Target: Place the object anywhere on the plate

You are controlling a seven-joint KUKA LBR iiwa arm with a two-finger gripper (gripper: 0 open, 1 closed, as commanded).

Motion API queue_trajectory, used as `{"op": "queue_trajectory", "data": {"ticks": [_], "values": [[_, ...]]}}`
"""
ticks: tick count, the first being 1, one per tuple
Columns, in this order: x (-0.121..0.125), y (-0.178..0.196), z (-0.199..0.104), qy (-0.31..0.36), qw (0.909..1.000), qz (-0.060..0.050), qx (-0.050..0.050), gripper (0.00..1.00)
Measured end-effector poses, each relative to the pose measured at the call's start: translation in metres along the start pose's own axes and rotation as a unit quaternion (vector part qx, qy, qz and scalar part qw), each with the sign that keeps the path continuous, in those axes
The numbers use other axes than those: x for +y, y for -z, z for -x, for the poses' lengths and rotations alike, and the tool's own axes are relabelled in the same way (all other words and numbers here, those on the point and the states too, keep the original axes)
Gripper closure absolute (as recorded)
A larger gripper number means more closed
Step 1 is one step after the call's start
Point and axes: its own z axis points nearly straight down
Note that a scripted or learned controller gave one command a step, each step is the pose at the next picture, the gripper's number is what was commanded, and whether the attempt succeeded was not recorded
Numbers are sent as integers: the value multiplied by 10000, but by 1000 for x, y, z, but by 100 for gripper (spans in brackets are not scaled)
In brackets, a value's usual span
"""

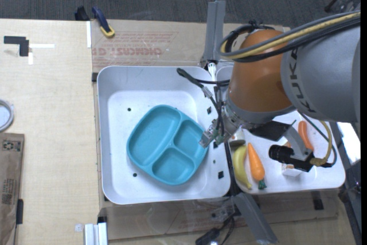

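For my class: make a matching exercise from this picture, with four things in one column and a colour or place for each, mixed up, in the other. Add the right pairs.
Things:
1. plate
2. banana
3. carrot
4. gripper

Descriptions:
A. orange, in the right bin
B. blue, three compartments, in the left bin
C. over the plate's right rim
D. yellow, beside the carrot

Pairs: 1-B, 2-D, 3-A, 4-C

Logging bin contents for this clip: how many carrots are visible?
2. One carrot lies beside the banana in the right bin; another carrot lies further right, near the arm, which may hide more.
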Motion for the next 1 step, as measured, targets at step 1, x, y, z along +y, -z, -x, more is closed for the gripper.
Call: {"op": "queue_trajectory", "data": {"ticks": [1], "values": [[0, 0, 0, -4, 10000, -2, 2, 0]]}}
